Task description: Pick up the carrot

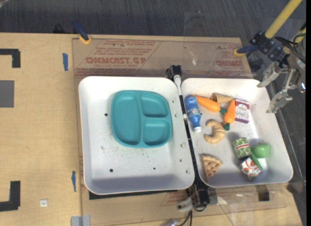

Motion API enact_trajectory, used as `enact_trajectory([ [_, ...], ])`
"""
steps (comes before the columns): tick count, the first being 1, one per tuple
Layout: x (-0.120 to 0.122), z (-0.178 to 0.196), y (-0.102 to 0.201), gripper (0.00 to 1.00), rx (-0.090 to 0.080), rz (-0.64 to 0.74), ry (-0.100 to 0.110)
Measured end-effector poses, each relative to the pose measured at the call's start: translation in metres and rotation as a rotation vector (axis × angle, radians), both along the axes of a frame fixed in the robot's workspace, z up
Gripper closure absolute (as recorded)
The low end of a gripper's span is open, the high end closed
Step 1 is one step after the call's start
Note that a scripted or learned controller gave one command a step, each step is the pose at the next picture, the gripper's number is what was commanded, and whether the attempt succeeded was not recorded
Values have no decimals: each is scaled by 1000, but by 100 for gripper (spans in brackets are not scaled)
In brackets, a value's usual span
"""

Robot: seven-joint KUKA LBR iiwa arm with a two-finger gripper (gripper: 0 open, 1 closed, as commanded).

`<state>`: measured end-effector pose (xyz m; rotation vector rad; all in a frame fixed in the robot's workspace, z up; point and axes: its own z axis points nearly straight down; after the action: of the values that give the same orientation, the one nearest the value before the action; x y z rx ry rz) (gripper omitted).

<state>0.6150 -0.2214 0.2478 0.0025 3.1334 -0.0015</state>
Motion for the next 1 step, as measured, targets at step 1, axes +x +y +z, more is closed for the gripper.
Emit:
enact_trajectory([
  [1,-43,-107,73,0,6,9,9],
])
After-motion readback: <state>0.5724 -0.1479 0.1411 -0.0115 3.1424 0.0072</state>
